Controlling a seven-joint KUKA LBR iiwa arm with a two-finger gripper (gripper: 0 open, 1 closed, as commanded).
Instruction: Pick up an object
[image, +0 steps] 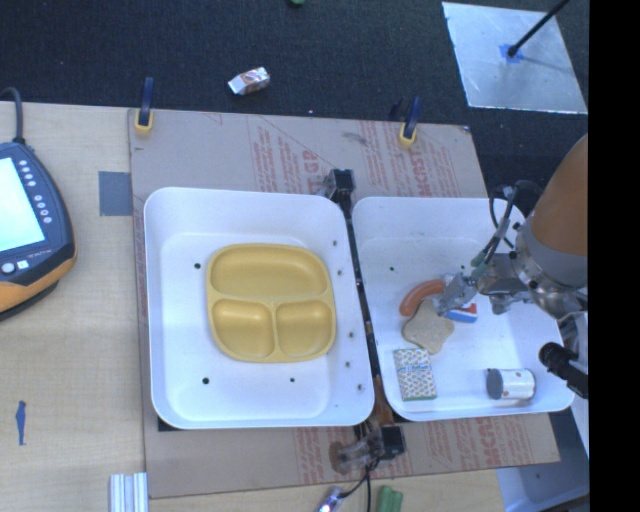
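Note:
In the right bin (400, 225) lie a red sausage-shaped toy (420, 295), a tan bread-slice piece (428, 332), a green patterned packet (414, 373) and a small grey-and-white block (509, 384). My gripper (462, 297) hangs low over that bin, right beside the sausage toy and just above the bread piece. A small red-and-blue bit (461, 316) shows under its tip. I cannot make out anything held between the fingers.
The left bin (170, 230) holds a yellow three-compartment plate (270, 301). A teach pendant (28, 228) lies at the far left of the bench. Clamps (408, 120) pin the cardboard at the back. The arm's body (560, 230) covers the right bin's right rim.

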